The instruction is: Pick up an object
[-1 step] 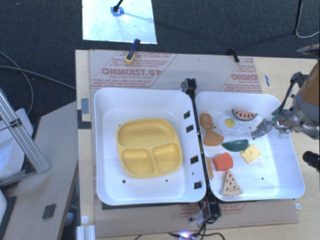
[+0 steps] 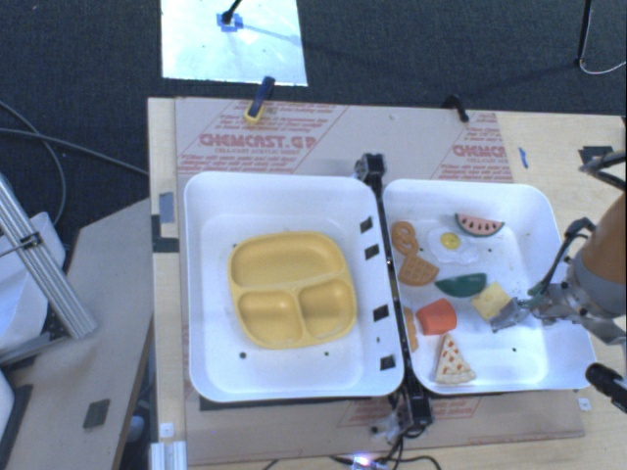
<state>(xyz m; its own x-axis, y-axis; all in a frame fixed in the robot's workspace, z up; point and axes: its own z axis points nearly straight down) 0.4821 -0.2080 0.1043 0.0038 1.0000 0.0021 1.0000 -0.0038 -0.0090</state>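
hand (image 2: 506, 315) beside cheese cube (image 2: 489, 301), right bin (image 2: 534, 360)

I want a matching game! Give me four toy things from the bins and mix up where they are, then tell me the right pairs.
Things:
1. yellow divided plate
2. watermelon slice
3. pizza slice
4. pretzel

Places:
A. front of the right bin
B. far side of the right bin, toward the arm
C. left bin
D. right bin, close to the divider between the bins

Pairs: 1-C, 2-B, 3-A, 4-D
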